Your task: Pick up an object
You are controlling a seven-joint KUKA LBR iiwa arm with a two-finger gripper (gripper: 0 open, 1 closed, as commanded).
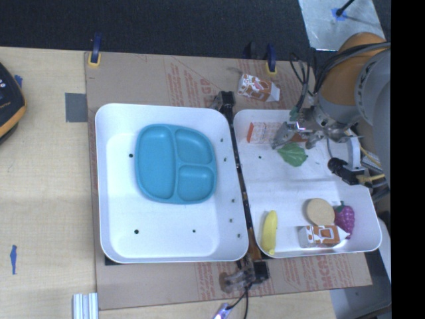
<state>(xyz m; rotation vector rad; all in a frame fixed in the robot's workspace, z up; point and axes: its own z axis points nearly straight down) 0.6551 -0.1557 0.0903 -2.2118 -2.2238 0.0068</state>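
My gripper point(294, 135) hangs over the back part of the right bin point(287, 190), with the grey arm and its orange band reaching in from the right. A green leafy toy point(293, 155) lies right under and in front of the gripper, touching or nearly touching it. An orange and white carton point(256, 133) lies just left of the gripper by the bin's back left corner. At the bin's front lie a yellow banana point(269, 231), a tan round cookie point(320, 211), purple grapes point(345, 218) and a small printed carton point(320, 236).
The left bin point(119, 231) bears a blue divided plate point(176, 163). A printed packet point(257, 87) lies on the cardboard behind the right bin. Black cable and arm parts point(348, 170) hang over the right bin's right side.
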